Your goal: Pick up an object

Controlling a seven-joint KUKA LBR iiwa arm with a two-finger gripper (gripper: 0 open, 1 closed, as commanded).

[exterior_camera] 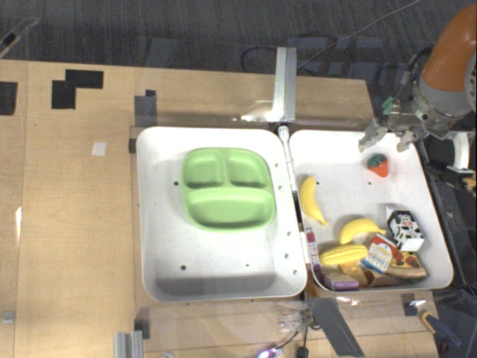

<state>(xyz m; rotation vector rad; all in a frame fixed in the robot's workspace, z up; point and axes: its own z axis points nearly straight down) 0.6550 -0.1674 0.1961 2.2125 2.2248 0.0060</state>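
Gripper (387, 135) hovers above toy strawberry (379, 165) at the right bin (335, 159) far edge, jaws spread, holding nothing, lined for descent.

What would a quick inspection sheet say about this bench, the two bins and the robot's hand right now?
Surface: wooden bench bearing a left bin and a right bin, side by side.
Job's things: in the right bin, a strawberry toy, a banana, a lemon, a corn cob, a cow-print carton and a pizza slice.
Clutter: green divided plate in the left bin.
Hand: hand above the right bin's far edge, near the strawberry toy, holding nothing.
Cables: thin cable on the floor beyond the bench.
Surroundings: dark carpet.
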